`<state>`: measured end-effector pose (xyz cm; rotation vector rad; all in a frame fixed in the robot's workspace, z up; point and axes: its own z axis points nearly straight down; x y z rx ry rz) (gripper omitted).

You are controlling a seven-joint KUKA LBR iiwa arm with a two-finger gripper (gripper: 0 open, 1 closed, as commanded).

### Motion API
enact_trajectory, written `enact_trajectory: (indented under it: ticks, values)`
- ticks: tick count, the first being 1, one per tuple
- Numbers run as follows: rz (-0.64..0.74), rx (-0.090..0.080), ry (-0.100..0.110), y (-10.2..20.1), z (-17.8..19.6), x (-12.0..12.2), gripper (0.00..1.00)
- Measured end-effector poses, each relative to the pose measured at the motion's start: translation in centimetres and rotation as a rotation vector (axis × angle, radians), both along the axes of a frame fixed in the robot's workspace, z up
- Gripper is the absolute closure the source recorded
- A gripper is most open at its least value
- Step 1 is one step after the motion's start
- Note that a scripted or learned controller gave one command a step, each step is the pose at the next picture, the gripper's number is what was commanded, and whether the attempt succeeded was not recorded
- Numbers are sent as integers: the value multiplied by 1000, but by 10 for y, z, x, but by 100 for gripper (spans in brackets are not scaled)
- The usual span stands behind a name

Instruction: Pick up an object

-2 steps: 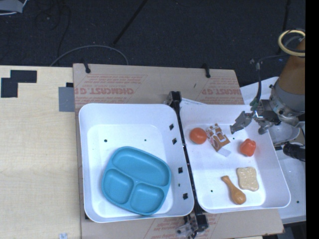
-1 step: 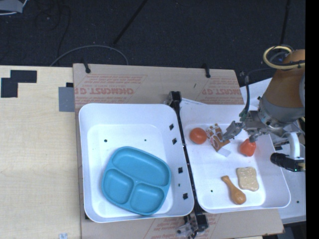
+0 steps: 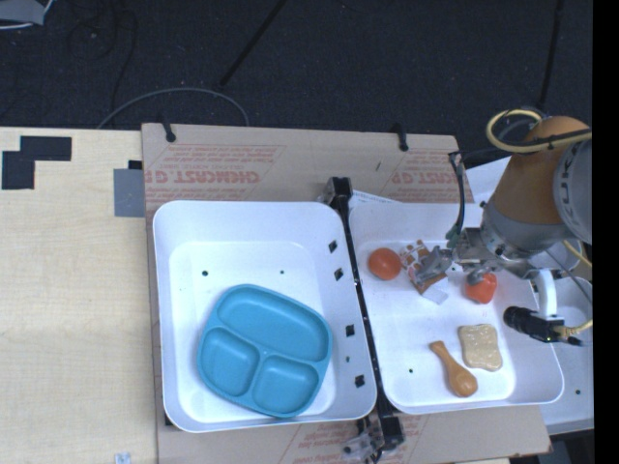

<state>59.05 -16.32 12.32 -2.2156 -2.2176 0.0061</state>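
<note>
In the right bin [image 3: 406, 394] lie an orange-red ball [image 3: 384, 263], a small red object [image 3: 481, 287], a beige slice like toast [image 3: 481, 346] and a tan spoon-shaped piece [image 3: 455, 368]. My gripper [image 3: 428, 267] hangs low over the bin's upper middle, between the ball on its left and the red object on its right. It is close to both, and I cannot make out whether it touches either. The grey arm with its orange band [image 3: 537, 177] comes in from the right and hides part of the bin's far right side.
The left bin [image 3: 184, 230] holds a blue divided plate [image 3: 264, 349]. A black divider [image 3: 353, 298] runs between the bins. A black fitting with a yellow cable [image 3: 534, 324] sits at the right bin's right rim. Cardboard lies under both bins.
</note>
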Motion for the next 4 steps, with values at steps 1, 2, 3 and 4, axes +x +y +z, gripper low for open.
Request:
enact_trajectory:
  ticks: [1,2,3,4]
  values:
    - [-3,1,4,-1,12,-1,100]
    - [1,-3,-11,7,71,0,100]
    - [1,-2,-7,6,78,0,100]
    - [4,0,-7,53,86,4,100]
